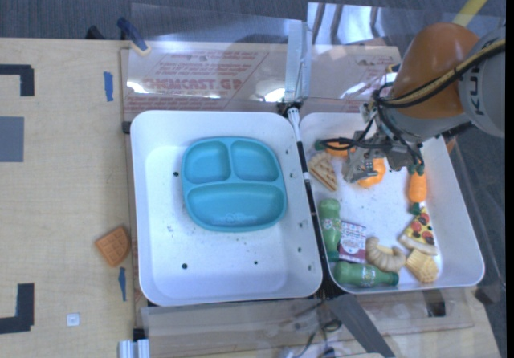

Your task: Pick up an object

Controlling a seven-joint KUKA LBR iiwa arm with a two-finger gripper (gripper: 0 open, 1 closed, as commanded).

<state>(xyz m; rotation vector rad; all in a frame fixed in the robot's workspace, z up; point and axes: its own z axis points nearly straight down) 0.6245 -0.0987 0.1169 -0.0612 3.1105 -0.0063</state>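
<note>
Looking down, camera view: two shallow white bins side by side on a bench, the arm reaching in from the right.
Arm: grey with an orange band (434,55) above the wrist, bent over the right bin (470,264), cables trailing round it.
Pincer (368,165): low in the far part of the right bin, directly over an orange toy piece (369,178); whether it is spread or pressed together cannot be told, as wrist and cables cover it.
Likely target: the orange toy piece, under the pincer and touching or nearly touching it; no grip is visible.
Left of the pincer: a waffle-like wedge (324,172) near the bin's wall.
Right of the pincer: a toy carrot (416,185), just beside.
Nearer the camera than the pincer: a green bottle with a label (347,246), a croissant (385,253), a pizza slice (420,229), all well apart from it.
Left bin (157,268): holds a blue divided plate (234,184), far left of the pincer.
Outside the bins: a small waffle piece (113,245) on the bench.
Risk, as a judgement: the rounded piece may squirt out sideways if pinched off-centre, and the crowded neighbours may be nudged or caught instead.
</note>
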